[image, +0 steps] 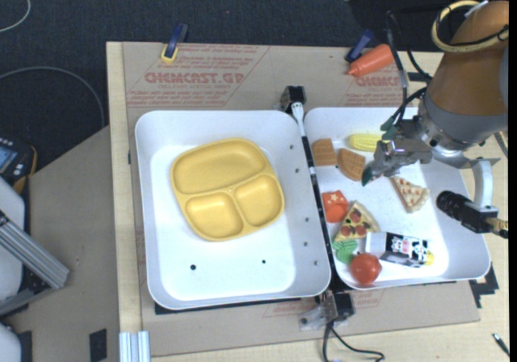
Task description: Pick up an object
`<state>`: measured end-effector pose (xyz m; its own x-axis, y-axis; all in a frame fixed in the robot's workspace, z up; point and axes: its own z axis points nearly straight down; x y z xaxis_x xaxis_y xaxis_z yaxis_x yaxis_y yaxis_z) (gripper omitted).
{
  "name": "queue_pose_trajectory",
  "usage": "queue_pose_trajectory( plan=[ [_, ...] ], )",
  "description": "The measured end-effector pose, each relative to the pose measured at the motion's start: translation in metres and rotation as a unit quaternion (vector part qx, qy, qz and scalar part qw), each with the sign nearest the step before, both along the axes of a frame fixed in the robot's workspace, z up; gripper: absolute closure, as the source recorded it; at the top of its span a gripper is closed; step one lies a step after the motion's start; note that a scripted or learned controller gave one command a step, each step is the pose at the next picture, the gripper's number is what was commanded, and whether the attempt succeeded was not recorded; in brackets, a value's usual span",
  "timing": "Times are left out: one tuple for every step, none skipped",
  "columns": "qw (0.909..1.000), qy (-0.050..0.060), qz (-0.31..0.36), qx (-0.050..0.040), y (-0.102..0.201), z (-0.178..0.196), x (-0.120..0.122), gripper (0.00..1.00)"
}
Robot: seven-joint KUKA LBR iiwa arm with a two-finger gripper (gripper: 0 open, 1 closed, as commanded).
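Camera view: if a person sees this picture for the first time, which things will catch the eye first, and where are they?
The yellow divided plate stands out first, lying alone in the left bin. Next comes the cluster of colourful toy food in the right bin: a pizza slice, a red tomato and a corn cob. The grey arm reaches in from the right, its gripper low over that food.

camera: fixed overhead | slanted down | both bins (153, 191) | arm from right
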<state>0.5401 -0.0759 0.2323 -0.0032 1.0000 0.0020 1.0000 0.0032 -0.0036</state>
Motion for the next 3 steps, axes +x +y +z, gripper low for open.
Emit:
queue_pose_trajectory(
  plan=[
    [1.0000,0.000,0.001,0.0003,0.041,0.006,-0.028,1.00],
    [1.0000,0.001,0.000,0.0000,0.088,-0.002,-0.063,1.00],
    [1.0000,0.001,-0.002,-0.0005,0.079,-0.018,-0.064,1.00]
  ],
)
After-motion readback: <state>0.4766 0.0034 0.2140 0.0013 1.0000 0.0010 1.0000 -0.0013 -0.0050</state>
